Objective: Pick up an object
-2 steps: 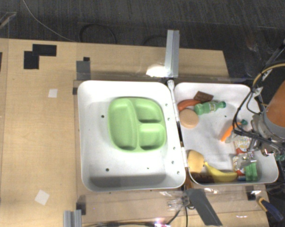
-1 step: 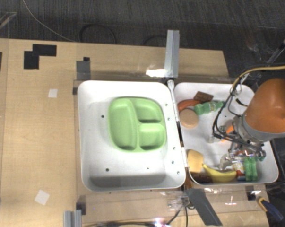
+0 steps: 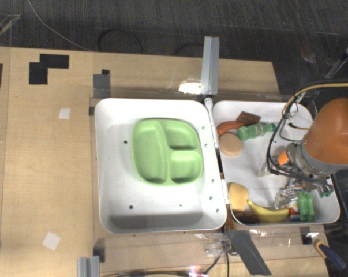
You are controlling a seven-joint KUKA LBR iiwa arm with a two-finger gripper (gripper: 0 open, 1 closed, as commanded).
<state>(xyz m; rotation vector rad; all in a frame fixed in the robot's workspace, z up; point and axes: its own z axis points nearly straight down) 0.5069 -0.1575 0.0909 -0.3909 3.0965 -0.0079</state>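
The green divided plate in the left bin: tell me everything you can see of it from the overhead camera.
The green divided plate is a pale green, rounded-square tray, plastic by its look, with three compartments: one long one on the view's left and two smaller ones stacked on the right. It lies flat and upright, roughly in the middle of the left white bin, resting on the bin's floor. Its compartments hold nothing visible. It is apart from the bin's walls and nothing else touches it.

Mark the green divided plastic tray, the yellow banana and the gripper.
green divided plastic tray (image 3: 165,150), camera view, ridge between its compartments
yellow banana (image 3: 269,212), camera view, middle of its curved body
gripper (image 3: 293,193), camera view, between its fingertips
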